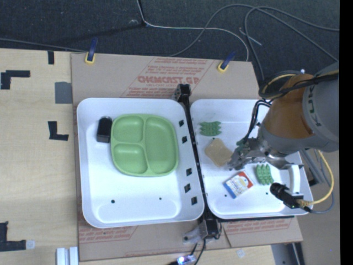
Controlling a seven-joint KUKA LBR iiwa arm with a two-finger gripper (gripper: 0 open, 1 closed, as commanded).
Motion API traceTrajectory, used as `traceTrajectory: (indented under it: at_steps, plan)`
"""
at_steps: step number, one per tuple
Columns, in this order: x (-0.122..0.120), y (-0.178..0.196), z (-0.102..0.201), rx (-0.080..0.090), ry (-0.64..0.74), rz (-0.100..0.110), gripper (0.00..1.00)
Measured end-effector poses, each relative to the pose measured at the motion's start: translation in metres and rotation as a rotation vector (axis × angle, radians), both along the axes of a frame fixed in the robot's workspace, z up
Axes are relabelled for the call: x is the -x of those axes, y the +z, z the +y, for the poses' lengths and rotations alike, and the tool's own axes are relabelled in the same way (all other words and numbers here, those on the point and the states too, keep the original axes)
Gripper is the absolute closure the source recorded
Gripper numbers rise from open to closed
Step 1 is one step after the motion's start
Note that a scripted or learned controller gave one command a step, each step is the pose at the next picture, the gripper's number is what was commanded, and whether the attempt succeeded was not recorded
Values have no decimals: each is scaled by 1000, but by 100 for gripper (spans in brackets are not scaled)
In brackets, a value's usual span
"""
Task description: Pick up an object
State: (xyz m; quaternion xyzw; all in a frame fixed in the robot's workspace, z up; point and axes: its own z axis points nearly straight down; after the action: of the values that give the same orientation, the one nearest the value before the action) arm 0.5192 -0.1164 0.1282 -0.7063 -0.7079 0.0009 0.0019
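2 ribbed green pieces (210,128), tan lump (217,151), divided green plate (145,144)

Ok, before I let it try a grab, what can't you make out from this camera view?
- End effector: it sits low in the right bin; the wrist above and blur hide whether it is open or shut.
- Tan object: contact with the end effector can't be judged from above.
- Small packet: print too small to read.
- Black item beside the green tray: too small and dark to identify.
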Motion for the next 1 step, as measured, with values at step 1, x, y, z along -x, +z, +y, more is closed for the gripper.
traceTrajectory:
  at_steps: [1]
  plan:
    - [-7,57,8,2,0,-9,100]
